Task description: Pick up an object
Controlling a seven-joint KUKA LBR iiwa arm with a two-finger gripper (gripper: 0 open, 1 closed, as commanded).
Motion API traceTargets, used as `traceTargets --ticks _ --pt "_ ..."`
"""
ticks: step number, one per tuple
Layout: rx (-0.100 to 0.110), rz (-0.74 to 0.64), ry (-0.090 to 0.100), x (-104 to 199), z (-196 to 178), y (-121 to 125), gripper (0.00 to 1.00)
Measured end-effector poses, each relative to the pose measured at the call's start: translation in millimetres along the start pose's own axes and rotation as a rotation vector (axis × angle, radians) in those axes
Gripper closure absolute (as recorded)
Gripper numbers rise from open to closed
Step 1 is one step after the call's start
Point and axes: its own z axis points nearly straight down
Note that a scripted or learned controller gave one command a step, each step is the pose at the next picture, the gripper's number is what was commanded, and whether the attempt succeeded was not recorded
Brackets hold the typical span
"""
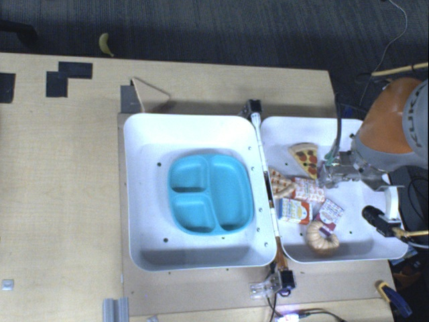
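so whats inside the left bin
A blue divided tray sits in the left bin, its three compartments holding nothing visible. The bin floor beneath the tray is covered, so anything under it cannot be seen.

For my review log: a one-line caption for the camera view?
Arm reaches over the right bin of toy food; blue tray sits in the left bin.

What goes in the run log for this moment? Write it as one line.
arm: over right bin | gripper: low among toy food, beside pizza slice | grasp: unconfirmed | blue tray: in left bin
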Motion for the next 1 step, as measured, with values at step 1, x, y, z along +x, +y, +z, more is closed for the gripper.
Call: traceTargets --ticks 1 --pt "0.001 0.0 0.0 0.0 0.1 -0.2 0.0"
